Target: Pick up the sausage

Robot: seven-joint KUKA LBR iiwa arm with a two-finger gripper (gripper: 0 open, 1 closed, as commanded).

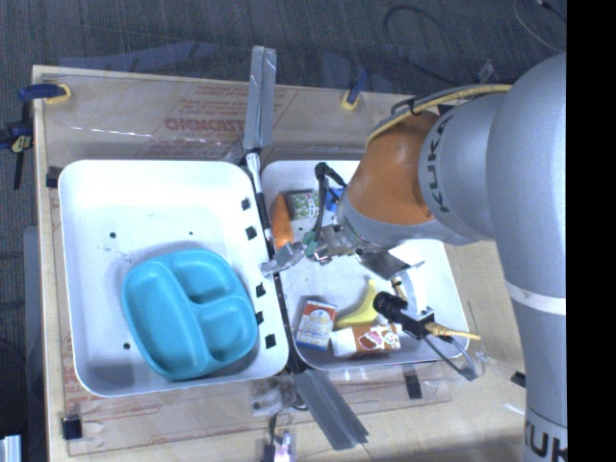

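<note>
The arm (481,162) reaches in from the right and bends down over the right bin (452,287). Its orange band (390,176) hangs above the bin's upper middle, and the wrist slants down and leftward toward the divider between the two bins. The fingers (295,252) sit low at the right bin's left wall, close to the divider. The wrist hides much of them, so I cannot tell how far apart they stand or whether anything is between them.

The sausage (280,221), a short orange piece, lies lengthwise along that same left wall. It is just beside the fingers, on their far side toward the top of the view; I cannot tell if they touch it.

A green packet (301,205) lies next to the sausage, toward the bin's back edge. Near the front edge are a small carton (316,322), a banana (356,308) and a red-labelled bottle (371,339), all well apart from the sausage.

The left bin (115,200) holds a blue tray (188,311). Both bins rest on the surface (144,114).
</note>
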